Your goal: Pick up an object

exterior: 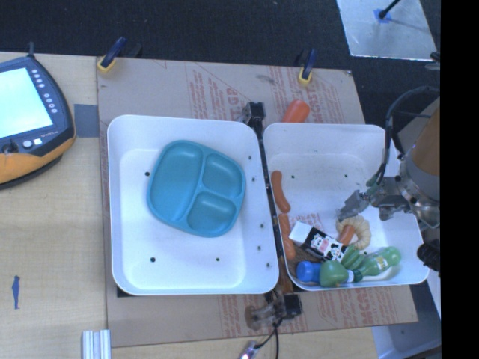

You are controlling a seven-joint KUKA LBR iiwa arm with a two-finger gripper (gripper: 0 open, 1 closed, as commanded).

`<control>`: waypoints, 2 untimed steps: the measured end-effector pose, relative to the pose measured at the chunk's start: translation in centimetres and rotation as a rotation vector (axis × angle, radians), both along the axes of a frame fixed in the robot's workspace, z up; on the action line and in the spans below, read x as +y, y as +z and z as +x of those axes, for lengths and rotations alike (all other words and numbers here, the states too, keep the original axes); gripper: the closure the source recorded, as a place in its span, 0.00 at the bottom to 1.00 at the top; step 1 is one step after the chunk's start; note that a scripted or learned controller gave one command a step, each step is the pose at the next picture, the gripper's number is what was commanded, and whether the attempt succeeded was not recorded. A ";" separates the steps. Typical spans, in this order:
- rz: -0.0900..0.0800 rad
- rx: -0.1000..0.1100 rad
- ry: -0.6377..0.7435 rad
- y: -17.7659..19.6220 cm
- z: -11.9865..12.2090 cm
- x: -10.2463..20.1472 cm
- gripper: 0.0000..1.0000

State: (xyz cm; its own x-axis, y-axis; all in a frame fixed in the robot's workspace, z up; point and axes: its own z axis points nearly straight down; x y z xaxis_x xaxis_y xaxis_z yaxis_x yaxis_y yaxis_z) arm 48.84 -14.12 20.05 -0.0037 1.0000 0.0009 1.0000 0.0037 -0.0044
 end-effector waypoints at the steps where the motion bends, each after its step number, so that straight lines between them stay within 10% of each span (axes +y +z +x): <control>1: -0.002 -0.007 0.002 -10.6 1.8 2.8 0.00; 2: -0.002 -0.007 0.007 -9.6 1.8 2.8 1.00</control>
State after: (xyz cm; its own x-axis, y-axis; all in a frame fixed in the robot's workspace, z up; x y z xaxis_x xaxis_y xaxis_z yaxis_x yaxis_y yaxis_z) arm 50.66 -11.31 10.49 -0.0111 0.9999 -0.0011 0.9999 0.0112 0.0024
